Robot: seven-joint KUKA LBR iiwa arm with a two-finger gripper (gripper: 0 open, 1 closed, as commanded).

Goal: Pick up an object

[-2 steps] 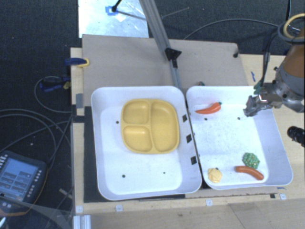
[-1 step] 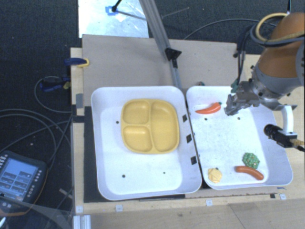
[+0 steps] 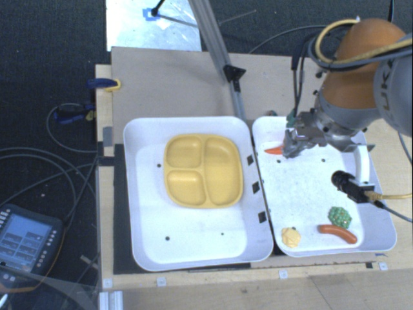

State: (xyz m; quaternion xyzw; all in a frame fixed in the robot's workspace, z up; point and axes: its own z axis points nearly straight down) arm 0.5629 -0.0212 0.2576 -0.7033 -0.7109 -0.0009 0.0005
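Note:
My gripper [image 3: 292, 148] is low over the far left part of the right bin [image 3: 310, 205], right beside a small orange carrot-like piece [image 3: 273, 151] that pokes out from under it on the left. I cannot see whether the piece is between the fingers. A green broccoli piece [image 3: 339, 216] and a red-orange sausage [image 3: 337, 233] lie in the near right corner of that bin. A yellow lumpy piece [image 3: 291, 237] lies at its near edge.
The left bin [image 3: 148, 237] holds a yellow three-compartment plate [image 3: 202, 170]. A grey metal pole [image 3: 213, 31] slants across the back of the bench. Cables and a handheld control unit [image 3: 26, 241] lie on the dark floor at the left.

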